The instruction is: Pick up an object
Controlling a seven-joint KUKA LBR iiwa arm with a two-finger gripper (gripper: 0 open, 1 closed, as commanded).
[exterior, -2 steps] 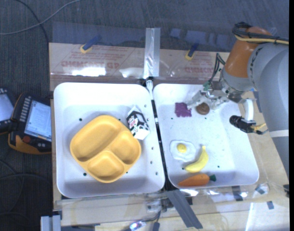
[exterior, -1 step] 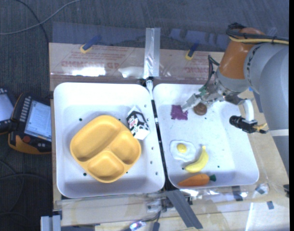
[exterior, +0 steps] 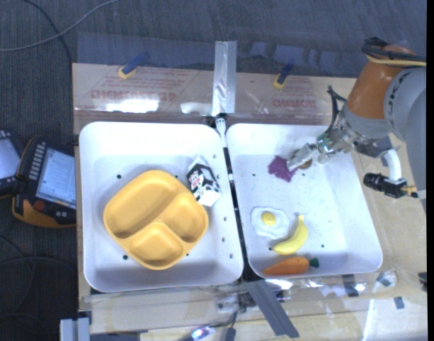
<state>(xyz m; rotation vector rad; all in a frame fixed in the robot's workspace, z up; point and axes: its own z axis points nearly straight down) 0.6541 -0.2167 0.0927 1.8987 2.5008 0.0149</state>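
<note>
Fingers of the grey two-finger gripper (exterior: 300, 159) sit in the right-hand shallow white bin (exterior: 359, 219), right of centre frame, tips touching or just beside a small purple lumpy object (exterior: 279, 168); whether they are clenched or released I cannot tell. Nothing looks lifted, so the pick seems not yet done. Lower in that bin lie a toy fried egg (exterior: 268, 220), yellow banana (exterior: 293, 237) and orange carrot (exterior: 289, 266). Reddish lettering on the cardboard at top is unreadable.

light: bright, even overhead | glare: tape strip (exterior: 224, 77) + front rail (exterior: 302, 284) | shadows: soft | focus: slightly soft
</note>
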